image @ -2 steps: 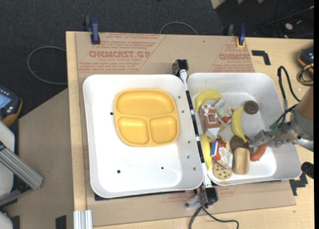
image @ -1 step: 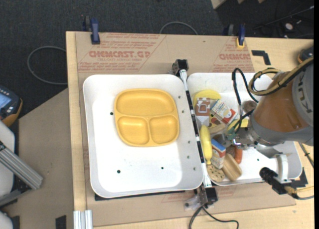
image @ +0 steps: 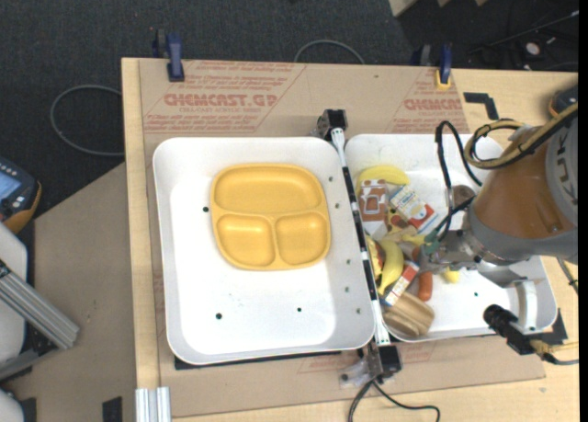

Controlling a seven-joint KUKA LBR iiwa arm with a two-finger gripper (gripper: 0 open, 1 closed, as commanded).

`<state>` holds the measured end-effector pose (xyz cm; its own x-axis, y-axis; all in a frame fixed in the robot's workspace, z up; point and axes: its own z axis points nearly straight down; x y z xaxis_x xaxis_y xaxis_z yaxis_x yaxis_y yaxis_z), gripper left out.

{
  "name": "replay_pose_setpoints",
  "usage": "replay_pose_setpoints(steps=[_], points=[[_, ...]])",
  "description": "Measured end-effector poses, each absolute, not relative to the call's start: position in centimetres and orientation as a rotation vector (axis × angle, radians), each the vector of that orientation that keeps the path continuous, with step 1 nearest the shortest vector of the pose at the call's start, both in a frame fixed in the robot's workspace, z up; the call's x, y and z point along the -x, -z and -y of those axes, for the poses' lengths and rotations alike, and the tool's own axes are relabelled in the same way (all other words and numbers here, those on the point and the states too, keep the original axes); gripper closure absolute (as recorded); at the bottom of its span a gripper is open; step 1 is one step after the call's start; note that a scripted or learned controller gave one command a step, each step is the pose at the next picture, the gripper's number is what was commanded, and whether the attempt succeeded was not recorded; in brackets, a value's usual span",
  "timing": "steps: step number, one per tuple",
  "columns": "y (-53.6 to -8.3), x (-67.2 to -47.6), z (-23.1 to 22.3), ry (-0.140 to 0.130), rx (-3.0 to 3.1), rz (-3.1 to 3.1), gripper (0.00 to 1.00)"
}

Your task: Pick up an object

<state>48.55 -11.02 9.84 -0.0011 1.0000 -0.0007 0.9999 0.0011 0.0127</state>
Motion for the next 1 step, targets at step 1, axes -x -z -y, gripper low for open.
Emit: replay_pose_setpoints(steps=[1], points=[[-9.75,-48.49,11.02,-0.011,-2.215,-2.217,0.0]])
